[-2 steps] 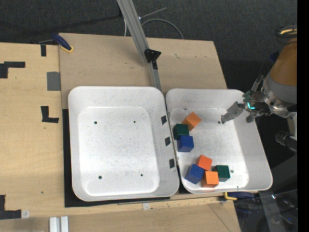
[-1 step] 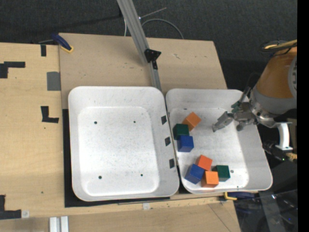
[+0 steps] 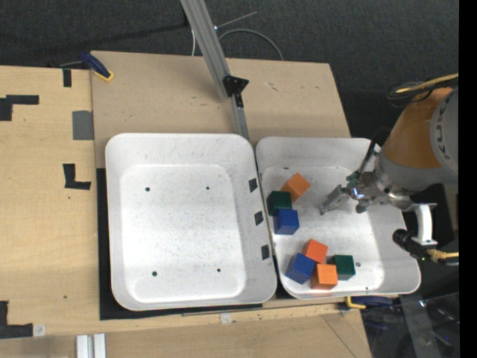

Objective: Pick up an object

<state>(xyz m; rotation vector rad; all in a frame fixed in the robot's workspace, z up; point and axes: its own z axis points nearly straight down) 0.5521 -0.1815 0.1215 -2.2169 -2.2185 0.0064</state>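
The right bin (image 3: 387,245) holds several small blocks. An orange block (image 3: 298,186), a dark green block (image 3: 280,201) and a blue block (image 3: 287,221) cluster near its left wall. Toward the front lie an orange block (image 3: 316,250), a blue block (image 3: 301,268), another orange block (image 3: 326,275) and a green block (image 3: 343,265). My gripper (image 3: 343,208) hangs over the bin's right middle, open, its fingers spread with nothing between them. It is right of the orange and dark green blocks and apart from all blocks.
The left bin (image 3: 123,200) sits beside the right one, sharing a raised middle wall. A slanted metal bar (image 3: 212,43) crosses the bench behind the bins. The arm's grey and orange body (image 3: 421,144) overhangs the right bin's far right edge.
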